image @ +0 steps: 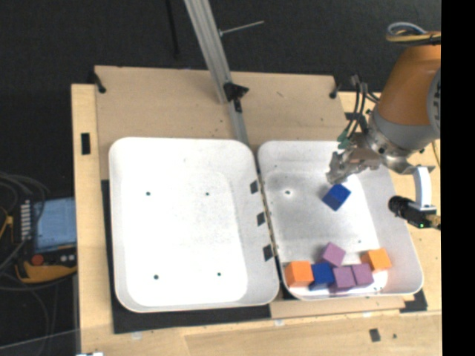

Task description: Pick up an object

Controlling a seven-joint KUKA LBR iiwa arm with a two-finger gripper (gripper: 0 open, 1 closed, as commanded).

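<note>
Right bin (297,170): two blue, three purple, two orange blocks

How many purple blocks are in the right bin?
3, all near the right bin's front edge: one purple block sits behind the other two, one beside the blue block, one near the orange block. More may be hidden.

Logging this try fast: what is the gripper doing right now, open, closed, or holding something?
Gripper: over the right bin, just above the tilted blue block. Open or closed cannot be told, nor whether it holds the block.
</note>
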